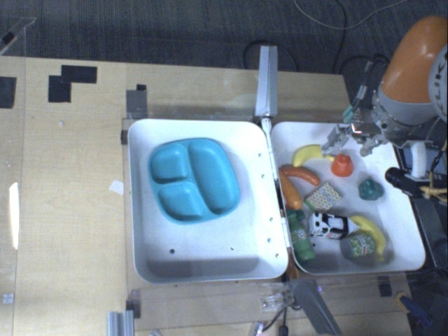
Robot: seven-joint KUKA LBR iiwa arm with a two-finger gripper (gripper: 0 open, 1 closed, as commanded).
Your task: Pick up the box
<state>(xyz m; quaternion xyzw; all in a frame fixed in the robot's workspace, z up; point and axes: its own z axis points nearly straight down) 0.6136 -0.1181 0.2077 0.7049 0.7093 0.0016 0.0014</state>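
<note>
Down at the near edge, the left bin [140, 208] shows its white front wall, and lying in it is a blue divided plate [194, 179], flat, toward the far side. Across the divider, the right bin [413, 254] is crowded: an orange carrot [291, 191] along its left wall with a sausage [301, 176] just beside it, a green toy [302, 235] at the near left corner. The box [323, 197], small with a checked pattern, sits tilted near the middle of this bin, touching the sausage's end, with a black-and-white cow toy [329, 225] just in front of it. A yellow banana [310, 155] lies at the far side, next to a small orange cup [341, 165]; a teal lump [370, 189] sits further right, and a second banana [371, 233] curls round a round patterned thing [359, 247] at the near side. The end effector [351, 140] hangs over the far part of the right bin, above the cup, fingers spread apart, nothing between them, well apart from the box.
</note>
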